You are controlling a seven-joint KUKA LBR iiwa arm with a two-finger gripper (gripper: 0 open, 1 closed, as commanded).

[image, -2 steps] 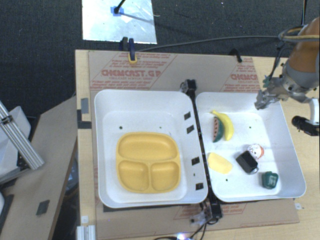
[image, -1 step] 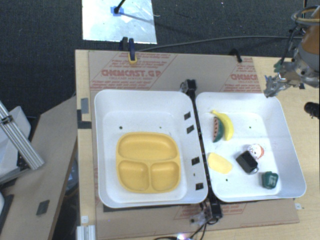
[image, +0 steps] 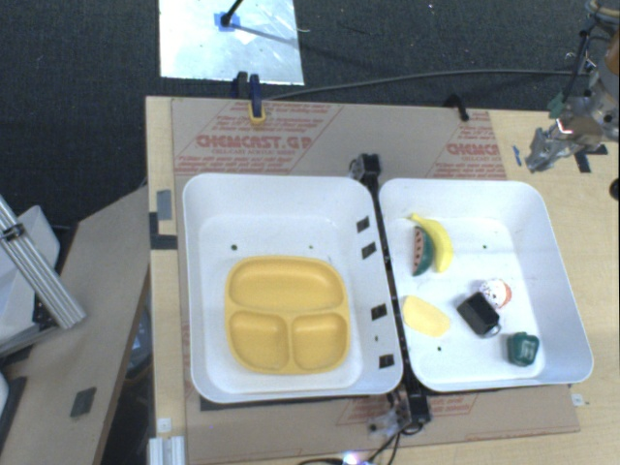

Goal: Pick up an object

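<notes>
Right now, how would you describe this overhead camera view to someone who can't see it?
Two white bins sit side by side: the left bin holds a yellow divided tray, the right bin a banana, yellow chip, black block and green cup. The claw hovers beyond its far corner.

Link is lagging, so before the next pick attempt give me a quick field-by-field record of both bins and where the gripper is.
left bin: yellow divided tray
right bin: five loose items
far side of right bin: banana touching watermelon slice
near the divider: flat yellow piece
middle: black object beside white and orange ball
near right corner: green object
gripper: over the bench beyond the right bin's far right corner, nothing seen in it
</notes>
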